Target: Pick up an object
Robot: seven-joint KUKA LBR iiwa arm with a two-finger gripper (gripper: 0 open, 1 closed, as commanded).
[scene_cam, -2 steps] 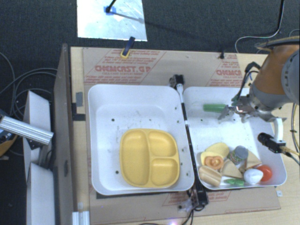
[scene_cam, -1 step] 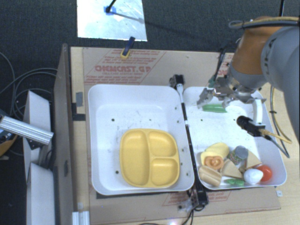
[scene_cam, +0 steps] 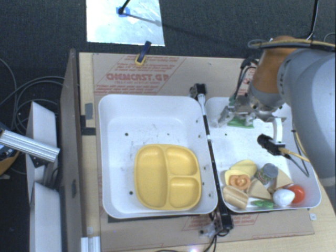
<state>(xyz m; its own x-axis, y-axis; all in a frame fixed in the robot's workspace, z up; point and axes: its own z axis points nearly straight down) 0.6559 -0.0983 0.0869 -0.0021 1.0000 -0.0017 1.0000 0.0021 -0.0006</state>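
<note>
My gripper (scene_cam: 237,116) hangs low over the far end of the right bin (scene_cam: 231,146), below the orange wrist band. A small green object (scene_cam: 243,123) lies directly beneath it, partly hidden, and whether the gripper touches it is unclear. At the near end of this bin is a pile of toy food: a yellow piece with an orange centre (scene_cam: 239,180), a grey can (scene_cam: 269,172), a red tomato (scene_cam: 298,192), a white egg (scene_cam: 283,197), a tan bun (scene_cam: 234,197) and a green bean (scene_cam: 261,205).
The left bin (scene_cam: 121,125) holds a yellow divided plate (scene_cam: 168,176). A ridge with a black clip (scene_cam: 198,91) at its far end separates the bins. The grey arm covers the right bin's far right corner. Cardboard lies under both bins.
</note>
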